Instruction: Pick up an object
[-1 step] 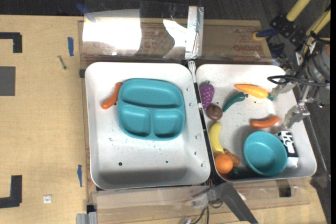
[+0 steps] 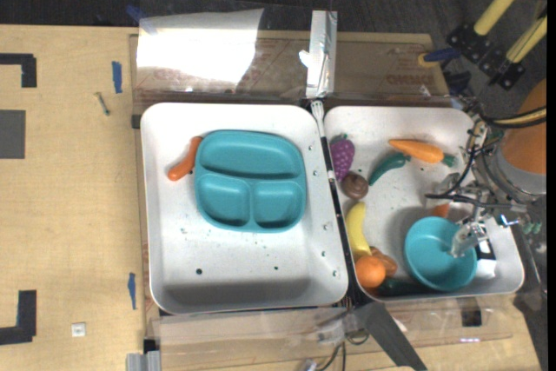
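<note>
Your nearest candidate is the teal bowl (image 2: pixel 441 252) in the near right corner of the right bin (image 2: pixel 382 128), and the claw (image 2: pixel 466 239) hangs over its right rim. Whether the claw is open or closed you cannot tell; cables and glare hide it. Judge the bowl as light, rigid, smooth plastic: it will likely slip under a pinch across the body, so take it by the rim, one side inside and one outside the wall.

Just left of it an orange fruit (image 2: pixel 371 271) sits touching the foot of a banana (image 2: pixel 356 228); both are rounded toys that could roll away. Farther back lie a carrot (image 2: pixel 416 151), a green pepper (image 2: pixel 385 167) and purple grapes (image 2: pixel 342 154). The left bin (image 2: pixel 174 274) on the worktop carries a teal divided plate (image 2: pixel 250 179).
</note>
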Controlling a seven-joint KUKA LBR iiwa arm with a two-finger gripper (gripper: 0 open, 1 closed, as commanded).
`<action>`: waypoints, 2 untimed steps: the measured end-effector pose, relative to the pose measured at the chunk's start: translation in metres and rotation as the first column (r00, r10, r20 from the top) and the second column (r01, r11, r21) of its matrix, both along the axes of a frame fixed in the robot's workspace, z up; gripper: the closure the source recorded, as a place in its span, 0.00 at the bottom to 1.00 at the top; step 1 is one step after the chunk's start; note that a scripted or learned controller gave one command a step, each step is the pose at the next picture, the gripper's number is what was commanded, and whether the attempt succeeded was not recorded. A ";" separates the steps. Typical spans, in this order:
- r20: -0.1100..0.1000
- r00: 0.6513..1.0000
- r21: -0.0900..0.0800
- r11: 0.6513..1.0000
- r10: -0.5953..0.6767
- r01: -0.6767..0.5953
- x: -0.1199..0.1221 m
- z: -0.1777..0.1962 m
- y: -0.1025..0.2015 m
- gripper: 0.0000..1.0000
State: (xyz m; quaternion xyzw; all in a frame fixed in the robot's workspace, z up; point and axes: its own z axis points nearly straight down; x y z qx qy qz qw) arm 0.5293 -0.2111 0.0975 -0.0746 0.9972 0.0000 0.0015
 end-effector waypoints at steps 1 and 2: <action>0.032 0.999 -0.009 1.000 0.003 -0.002 -0.032 -0.005 0.001 0.00; 0.008 0.998 -0.003 0.998 -0.069 0.069 -0.014 -0.008 -0.001 0.00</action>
